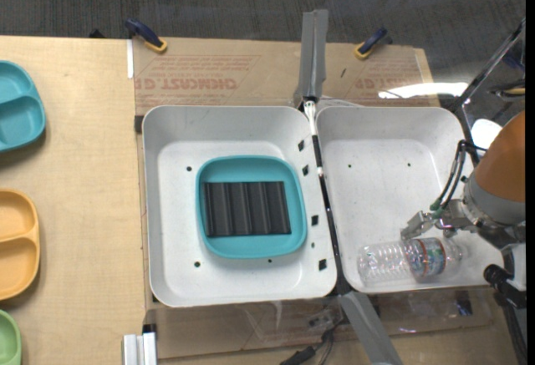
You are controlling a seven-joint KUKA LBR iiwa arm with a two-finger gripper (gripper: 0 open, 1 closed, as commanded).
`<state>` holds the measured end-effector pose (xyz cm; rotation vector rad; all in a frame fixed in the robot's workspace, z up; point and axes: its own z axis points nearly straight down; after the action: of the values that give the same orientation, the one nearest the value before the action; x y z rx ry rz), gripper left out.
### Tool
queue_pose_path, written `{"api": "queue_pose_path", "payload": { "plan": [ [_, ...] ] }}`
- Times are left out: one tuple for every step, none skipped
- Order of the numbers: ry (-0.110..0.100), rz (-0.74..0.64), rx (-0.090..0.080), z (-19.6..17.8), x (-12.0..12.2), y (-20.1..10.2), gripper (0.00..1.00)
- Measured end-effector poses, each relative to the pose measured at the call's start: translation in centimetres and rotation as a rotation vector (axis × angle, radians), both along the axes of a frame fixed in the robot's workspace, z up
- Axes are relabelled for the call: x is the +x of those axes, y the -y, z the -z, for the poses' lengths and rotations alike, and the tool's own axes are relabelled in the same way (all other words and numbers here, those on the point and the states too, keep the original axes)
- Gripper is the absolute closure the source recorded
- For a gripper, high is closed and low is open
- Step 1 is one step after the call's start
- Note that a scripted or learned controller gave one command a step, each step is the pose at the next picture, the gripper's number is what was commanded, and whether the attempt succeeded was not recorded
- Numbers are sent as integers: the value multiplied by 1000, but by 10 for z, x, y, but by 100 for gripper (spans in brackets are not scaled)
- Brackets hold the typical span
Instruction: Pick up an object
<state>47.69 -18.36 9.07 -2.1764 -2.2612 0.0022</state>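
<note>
1. Broadly, two white bins sit side by side on the bench: the left bin (pixel 167 213) carries a teal tray (pixel 251 206) with a dark ribbed insert at its middle, and the right bin (pixel 376 163) carries the only loose object.
2. The arm (pixel 501 179) reaches in over the right bin's right edge.
3. A clear plastic bottle (pixel 405 261) lies on its side along the right bin's front edge, toward the front right corner.
4. The gripper (pixel 435 221) hovers just above the bottle's capped end; whether it is spread or pinched I cannot tell.
5. Judged from this, the approach is in hand; next comes a descent centred on the bottle's body, then a squeeze.
</note>
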Motion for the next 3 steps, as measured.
{"api": "queue_pose_path", "payload": {
  "plan": [
    [2, 5, -1, -20, 24, -8, 0],
    [0, -60, 0, 0, 4, 21, 0],
    [4, -238, -2, -35, 1, 8, 0]
  ]
}}
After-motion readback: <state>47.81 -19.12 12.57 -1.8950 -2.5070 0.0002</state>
